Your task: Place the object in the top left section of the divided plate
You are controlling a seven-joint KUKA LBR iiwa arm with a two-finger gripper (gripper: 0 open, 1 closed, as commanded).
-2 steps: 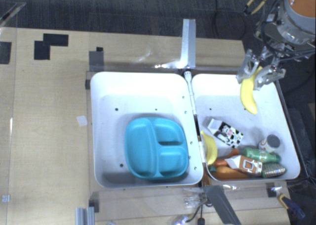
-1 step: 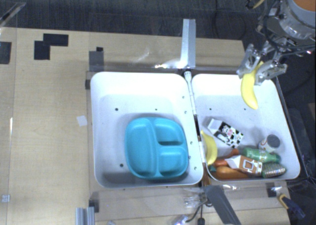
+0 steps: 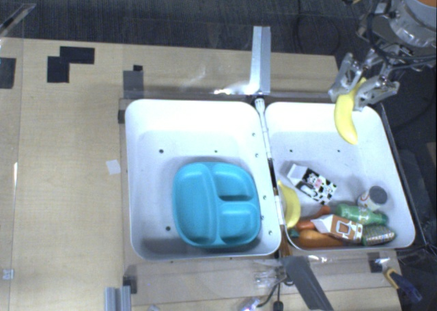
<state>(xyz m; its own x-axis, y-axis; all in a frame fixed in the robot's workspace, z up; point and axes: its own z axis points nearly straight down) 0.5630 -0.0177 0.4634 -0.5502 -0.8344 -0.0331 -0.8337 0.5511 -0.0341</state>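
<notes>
Two white bins sit side by side on the desk. Left bin: one blue divided plate, three sections, nothing in them. Which section counts as top left is a judgement; from this view I take it to be the small one at upper right of the plate's divider, or else the big left one; cannot settle it.

Right bin: clutter along the near edge. One banana against the divider wall, one black-and-white patterned packet, one orange carrot-like piece, one green bottle, one small round jar.

Far right, above the right bin's back corner: claw closed on a second banana, fingers pinching its upper end. Banana hangs nearly upright, long axis vertical, clear of the bin floor.

Key relation: plate lies left of and nearer than the claw, well apart, past the divider wall. Next move likely a carry leftward, then down.
</notes>
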